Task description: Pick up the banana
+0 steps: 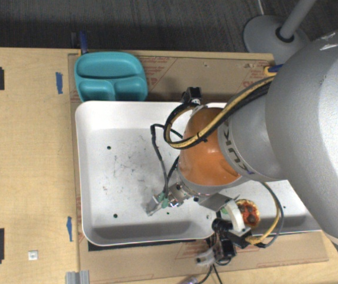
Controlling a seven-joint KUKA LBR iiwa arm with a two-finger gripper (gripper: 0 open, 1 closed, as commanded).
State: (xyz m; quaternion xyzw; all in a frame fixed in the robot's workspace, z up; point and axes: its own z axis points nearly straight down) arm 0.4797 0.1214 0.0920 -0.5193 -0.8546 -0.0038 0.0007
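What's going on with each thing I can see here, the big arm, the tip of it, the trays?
Arm: reaching in from the right, bent low over the white bin.
End effector: down near the bin floor; nothing seen in it.
White bin: lying flat, its floor scuffed.
Teal tray: upright behind the bin, its compartments bare.
Cables: looped loosely along the wrist.

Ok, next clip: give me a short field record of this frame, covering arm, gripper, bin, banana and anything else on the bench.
arm: grey arm with orange band, reaching over the white bin
gripper: gripper low over the bin floor, near its front wall
finger state: cannot tell
banana: cannot tell where it is
other: teal tray behind the bin
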